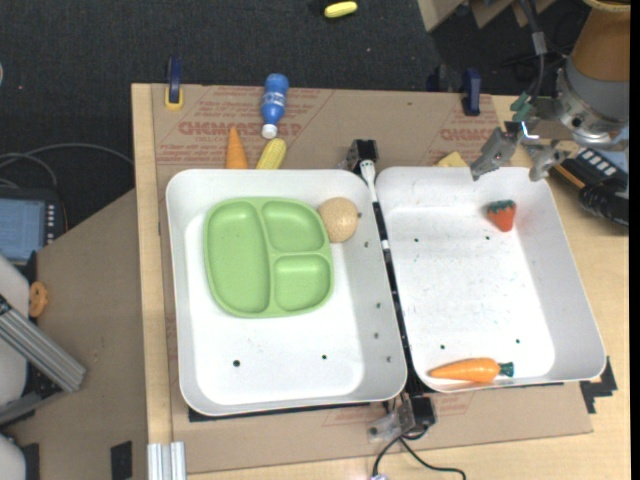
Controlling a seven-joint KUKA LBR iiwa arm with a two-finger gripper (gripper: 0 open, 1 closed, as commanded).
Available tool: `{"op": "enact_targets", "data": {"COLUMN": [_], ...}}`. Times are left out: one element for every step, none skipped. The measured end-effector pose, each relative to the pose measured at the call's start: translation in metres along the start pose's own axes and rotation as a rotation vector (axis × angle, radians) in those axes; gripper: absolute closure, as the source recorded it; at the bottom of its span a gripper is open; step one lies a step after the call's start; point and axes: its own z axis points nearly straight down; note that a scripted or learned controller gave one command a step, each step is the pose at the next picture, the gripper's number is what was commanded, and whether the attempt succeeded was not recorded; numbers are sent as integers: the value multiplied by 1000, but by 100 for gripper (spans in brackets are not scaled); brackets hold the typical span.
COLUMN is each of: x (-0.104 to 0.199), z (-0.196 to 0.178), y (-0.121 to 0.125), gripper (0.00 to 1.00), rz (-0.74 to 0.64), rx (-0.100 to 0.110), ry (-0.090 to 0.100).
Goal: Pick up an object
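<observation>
Two white bins sit side by side on the bench. Over the far right corner of the right bin hangs the gripper, its fingers spread apart with nothing between them. Just below it a small strawberry toy lies on the bin floor, and a toy carrot rests along the near rim. The left bin holds a green divided plate with a tan ball touching its far right edge.

I note the arm: orange band over a pale grey wrist ring, then a metal gripper with two thin grey fingers.
</observation>
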Motion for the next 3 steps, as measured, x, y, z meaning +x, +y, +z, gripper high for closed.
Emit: {"op": "enact_targets", "data": {"x": [-80, -75, -31], "z": [137, 130, 196], "y": [43, 44, 43], "gripper": [0, 0, 0], "rz": [4, 0, -4], "rx": [0, -3, 6], "ry": [-3, -2, 3]}}
